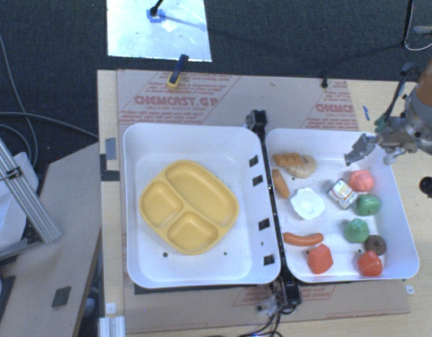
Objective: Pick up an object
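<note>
gripper point(374, 148) hangs open and empty over the right bin point(407, 239) near its far right corner; just below it, by the right wall, a pink toy fruit point(362, 181) — likely light, smooth, stiff — best pinched across its middle.

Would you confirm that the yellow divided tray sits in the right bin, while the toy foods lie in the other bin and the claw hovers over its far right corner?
Not quite: the camera view shows the yellow divided tray in the left bin, not the right. The rest stands: the toy foods, such as the bread roll, lie in the right bin, and the claw hovers over its far right corner.
</note>
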Controlling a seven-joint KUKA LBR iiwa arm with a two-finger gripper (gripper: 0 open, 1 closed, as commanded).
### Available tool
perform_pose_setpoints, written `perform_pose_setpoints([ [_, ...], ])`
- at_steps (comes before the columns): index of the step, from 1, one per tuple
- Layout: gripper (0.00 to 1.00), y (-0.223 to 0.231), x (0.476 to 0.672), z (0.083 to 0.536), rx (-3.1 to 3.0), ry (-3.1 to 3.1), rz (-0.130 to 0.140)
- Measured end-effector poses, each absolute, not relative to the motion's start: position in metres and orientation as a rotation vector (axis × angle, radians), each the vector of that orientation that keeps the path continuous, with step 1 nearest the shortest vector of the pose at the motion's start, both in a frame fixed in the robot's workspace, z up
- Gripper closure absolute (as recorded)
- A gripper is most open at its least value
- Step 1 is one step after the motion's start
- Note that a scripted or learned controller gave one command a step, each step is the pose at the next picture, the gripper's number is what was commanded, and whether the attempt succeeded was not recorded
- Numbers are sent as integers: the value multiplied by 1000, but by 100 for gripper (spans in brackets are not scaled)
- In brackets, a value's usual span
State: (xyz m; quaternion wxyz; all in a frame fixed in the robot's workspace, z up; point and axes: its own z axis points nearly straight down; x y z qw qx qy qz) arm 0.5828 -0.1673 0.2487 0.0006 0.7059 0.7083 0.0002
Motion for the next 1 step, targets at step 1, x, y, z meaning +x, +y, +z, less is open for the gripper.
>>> perform_pose_setpoints([
  [1,0,-207,596,92,2228,2226,-10],
])
